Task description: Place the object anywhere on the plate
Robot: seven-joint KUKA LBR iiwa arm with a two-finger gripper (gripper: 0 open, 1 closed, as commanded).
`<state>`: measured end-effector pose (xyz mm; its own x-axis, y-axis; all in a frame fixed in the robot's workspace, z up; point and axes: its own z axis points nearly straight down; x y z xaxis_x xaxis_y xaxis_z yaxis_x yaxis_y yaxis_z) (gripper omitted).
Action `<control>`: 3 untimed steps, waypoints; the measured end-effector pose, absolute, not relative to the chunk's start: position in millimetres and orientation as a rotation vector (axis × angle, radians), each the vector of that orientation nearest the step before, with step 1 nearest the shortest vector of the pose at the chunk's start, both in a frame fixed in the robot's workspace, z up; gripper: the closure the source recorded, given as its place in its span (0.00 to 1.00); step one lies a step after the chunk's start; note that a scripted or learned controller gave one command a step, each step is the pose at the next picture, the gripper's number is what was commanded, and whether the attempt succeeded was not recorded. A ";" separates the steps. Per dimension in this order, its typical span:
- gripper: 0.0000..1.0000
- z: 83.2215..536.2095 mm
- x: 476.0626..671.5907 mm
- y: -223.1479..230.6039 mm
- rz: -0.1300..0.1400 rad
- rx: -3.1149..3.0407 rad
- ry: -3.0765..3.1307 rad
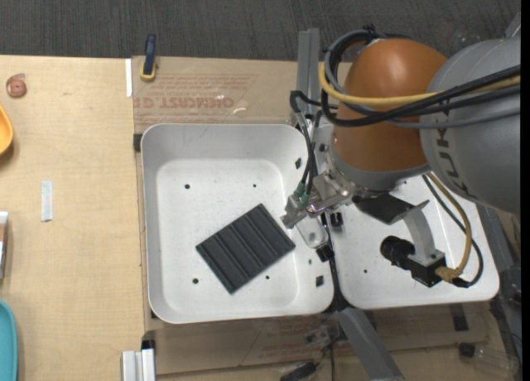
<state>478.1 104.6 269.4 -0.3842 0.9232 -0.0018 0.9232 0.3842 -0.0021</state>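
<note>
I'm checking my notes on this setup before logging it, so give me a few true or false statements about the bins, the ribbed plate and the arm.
1. The dark ribbed plate lies in the view's left bin. True.
2. The plate lies square to the bin's walls. False: it is turned at a slant.
3. The gripper is by the left bin's right wall, close to the plate's right corner. True.
4. The arm reaches in from the view's left. False: it comes in from the right.
5. A red ball sits on the plate. False: nothing lies on its ribbed top.
</note>
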 end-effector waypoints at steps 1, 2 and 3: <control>1.00 190.9 549.5 108.4 -0.006 1.745 2.614; 0.00 190.9 549.5 108.4 -0.006 1.744 2.614; 0.00 190.9 549.5 108.4 -0.006 1.744 2.614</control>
